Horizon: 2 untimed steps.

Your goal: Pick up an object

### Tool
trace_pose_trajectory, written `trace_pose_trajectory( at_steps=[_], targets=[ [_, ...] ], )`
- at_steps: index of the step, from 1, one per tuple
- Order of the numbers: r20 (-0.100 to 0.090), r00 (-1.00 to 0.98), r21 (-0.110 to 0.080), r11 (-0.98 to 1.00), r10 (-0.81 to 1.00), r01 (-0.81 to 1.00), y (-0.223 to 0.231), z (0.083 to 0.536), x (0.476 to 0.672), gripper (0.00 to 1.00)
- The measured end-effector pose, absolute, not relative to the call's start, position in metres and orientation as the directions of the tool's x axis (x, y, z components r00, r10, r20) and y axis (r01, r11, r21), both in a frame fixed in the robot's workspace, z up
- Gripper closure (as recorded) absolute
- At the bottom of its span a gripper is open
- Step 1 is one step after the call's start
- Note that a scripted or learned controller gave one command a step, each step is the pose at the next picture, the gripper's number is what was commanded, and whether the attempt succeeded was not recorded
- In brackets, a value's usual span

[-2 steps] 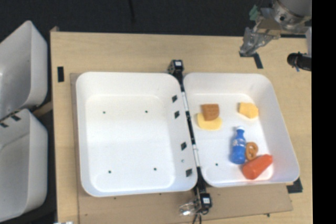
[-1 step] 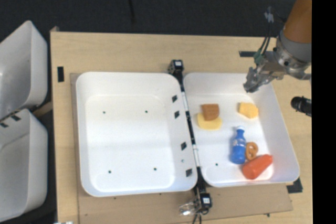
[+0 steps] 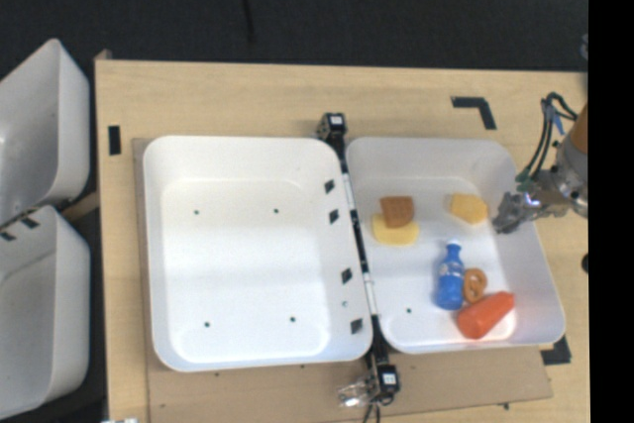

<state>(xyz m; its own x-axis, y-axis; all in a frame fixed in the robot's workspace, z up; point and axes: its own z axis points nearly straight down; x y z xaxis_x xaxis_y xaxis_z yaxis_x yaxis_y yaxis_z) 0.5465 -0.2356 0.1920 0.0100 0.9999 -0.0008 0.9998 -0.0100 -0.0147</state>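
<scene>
The right bin [image 3: 426,332] holds several small objects. A brown block [image 3: 397,209] rests against a yellow round piece [image 3: 395,232] near the bin's middle left. A yellow chunk [image 3: 468,207] lies toward the back right. A blue bottle [image 3: 451,276] lies beside an orange pretzel-shaped piece [image 3: 475,284], with a red-orange carrot-like object [image 3: 484,314] in the front right corner. My gripper [image 3: 512,213] hangs over the bin's right rim, just right of the yellow chunk, with nothing visibly held.
The left bin [image 3: 168,312] sits alongside, joined by a black-clipped divider [image 3: 351,233]. White containers [image 3: 35,213] stand off the bench's left edge. Cables [image 3: 551,129] trail from the wrist at the right.
</scene>
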Motion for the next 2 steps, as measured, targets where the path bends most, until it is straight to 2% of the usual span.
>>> trace_pose_trajectory(
  at_steps=[1,2],
  targets=[
    [-0.002,-0.010,0.010,0.010,1.000,1.000,-0.148,0.312,0.599,1.00],
    [0.002,0.002,-0.014,-0.002,1.000,1.000,-0.118,0.265,0.512,1.00]
  ],
)
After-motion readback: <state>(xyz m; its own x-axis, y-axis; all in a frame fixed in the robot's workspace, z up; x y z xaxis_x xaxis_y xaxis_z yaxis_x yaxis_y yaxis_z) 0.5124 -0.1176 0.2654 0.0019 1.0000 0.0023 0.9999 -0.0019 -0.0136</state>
